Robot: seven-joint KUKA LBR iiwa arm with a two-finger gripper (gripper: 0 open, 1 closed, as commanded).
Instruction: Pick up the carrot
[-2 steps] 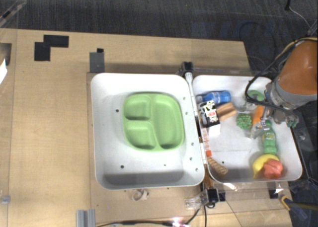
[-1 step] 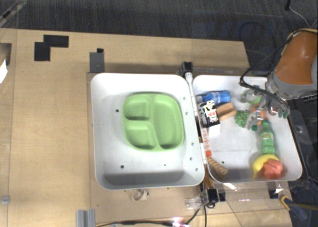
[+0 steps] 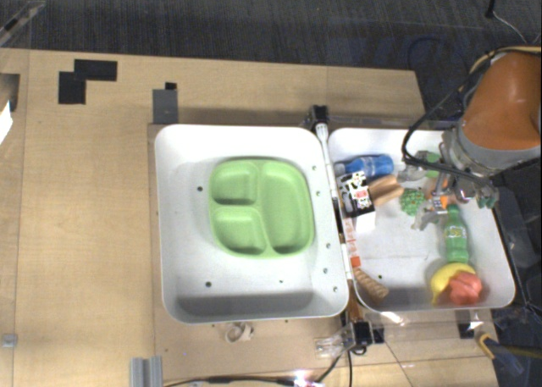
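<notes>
My gripper (image 3: 434, 201) hangs low over the middle of the right bin (image 3: 398, 246), under the grey wrist and orange band (image 3: 506, 106). A small orange piece, which may be the carrot (image 3: 440, 201), shows right at the gripper, between a leafy green item (image 3: 412, 201) and a green bottle (image 3: 456, 238). The gripper body covers most of it, so I cannot tell whether anything is held.
The right bin also holds a blue can (image 3: 370, 164), a black-and-white box (image 3: 357, 192), a tan piece (image 3: 386, 190), a brown item (image 3: 369, 283), a yellow fruit (image 3: 444, 275) and a red fruit (image 3: 465, 289). The left bin (image 3: 182, 292) holds a green divided plate (image 3: 258, 206).
</notes>
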